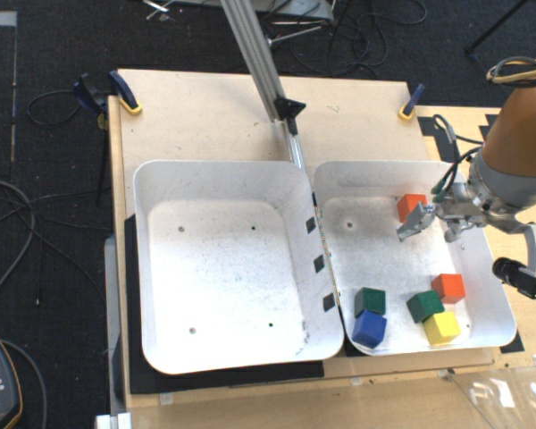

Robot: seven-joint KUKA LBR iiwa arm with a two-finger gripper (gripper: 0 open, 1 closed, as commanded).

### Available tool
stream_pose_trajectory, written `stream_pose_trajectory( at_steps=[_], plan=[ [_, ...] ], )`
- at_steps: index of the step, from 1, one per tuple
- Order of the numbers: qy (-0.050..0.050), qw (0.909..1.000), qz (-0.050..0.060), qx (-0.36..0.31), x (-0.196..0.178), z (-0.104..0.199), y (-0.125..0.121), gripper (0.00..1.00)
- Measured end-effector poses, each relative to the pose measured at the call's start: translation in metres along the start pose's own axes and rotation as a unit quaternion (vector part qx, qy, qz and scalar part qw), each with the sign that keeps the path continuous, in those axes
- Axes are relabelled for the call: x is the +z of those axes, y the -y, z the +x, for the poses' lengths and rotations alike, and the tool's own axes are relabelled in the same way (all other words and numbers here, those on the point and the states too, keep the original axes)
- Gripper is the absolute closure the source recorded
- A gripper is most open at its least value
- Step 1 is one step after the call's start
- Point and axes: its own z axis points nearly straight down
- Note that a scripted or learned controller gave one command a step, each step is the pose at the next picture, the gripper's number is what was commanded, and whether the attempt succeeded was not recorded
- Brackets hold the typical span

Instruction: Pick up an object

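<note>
Gripper point(433, 220) spread wide, grasping nothing, just beside orange block point(410, 206) in right bin point(357, 181): centre over block, descend, then close.

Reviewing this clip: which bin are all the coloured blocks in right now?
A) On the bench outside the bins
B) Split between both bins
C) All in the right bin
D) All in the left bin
C: the orange block, red block, two green blocks, blue block and yellow block all lie inside the right bin, where the tool hangs.
</note>
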Motion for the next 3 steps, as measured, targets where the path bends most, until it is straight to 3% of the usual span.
stream_pose_trajectory(
  at_steps=[1, 2, 3],
  plan=[
    [0.001, 1.0, 0.002, 0.004, 0.066, -0.058, 0.056, 0.0],
    [0.001, 1.0, -0.001, 0.002, 0.092, -0.019, 0.032, 0.0],
    [0.001, 1.0, -0.003, -0.002, 0.109, -0.031, -0.042, 0.0]
  ],
)
